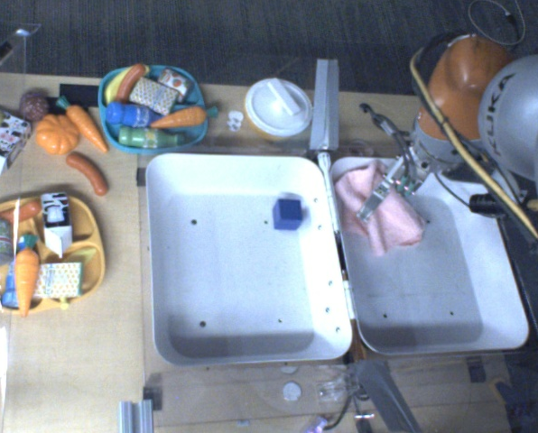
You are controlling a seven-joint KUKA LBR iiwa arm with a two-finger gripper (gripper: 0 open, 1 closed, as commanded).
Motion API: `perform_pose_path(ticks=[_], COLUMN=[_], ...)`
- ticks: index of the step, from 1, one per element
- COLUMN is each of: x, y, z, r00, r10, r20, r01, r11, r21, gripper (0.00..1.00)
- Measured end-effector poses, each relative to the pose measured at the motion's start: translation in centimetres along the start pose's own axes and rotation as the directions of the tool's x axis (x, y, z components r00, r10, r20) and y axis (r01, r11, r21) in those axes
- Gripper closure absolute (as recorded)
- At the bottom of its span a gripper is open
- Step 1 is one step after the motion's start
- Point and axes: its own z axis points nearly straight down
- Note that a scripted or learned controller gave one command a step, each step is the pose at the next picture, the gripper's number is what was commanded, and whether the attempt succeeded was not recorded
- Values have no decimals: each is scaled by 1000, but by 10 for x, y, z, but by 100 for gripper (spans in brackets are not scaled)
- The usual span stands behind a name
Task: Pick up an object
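A pink cloth (388, 219) lies crumpled in the far left corner of the right white bin (449, 323). My gripper (374, 206) reaches in from the right and sits low over the cloth's middle, touching or nearly touching its top fold. The cloth rests on the bin floor. A small blue cube (288, 213) sits alone in the left white bin (224, 314), near its right wall and well apart from the gripper.
A metal divider (323, 106) stands behind the bins' shared edge. A white lidded cup (279, 106), a blue bowl of toy food (152, 108), a yellow plate of toys (41, 255) and loose toy vegetables (70, 138) lie on the bench to the left.
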Motion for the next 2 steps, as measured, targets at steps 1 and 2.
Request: perform_pose_path(ticks=[1, 2], x=[19, -14], y=[-29, -12], z=[10, 36], r00=[983, 971], r10=[183, 239], r20=[-1, -13], r01=[-183, -239], r11=[983, 971], r21=[0, 12], gripper=[0, 0])
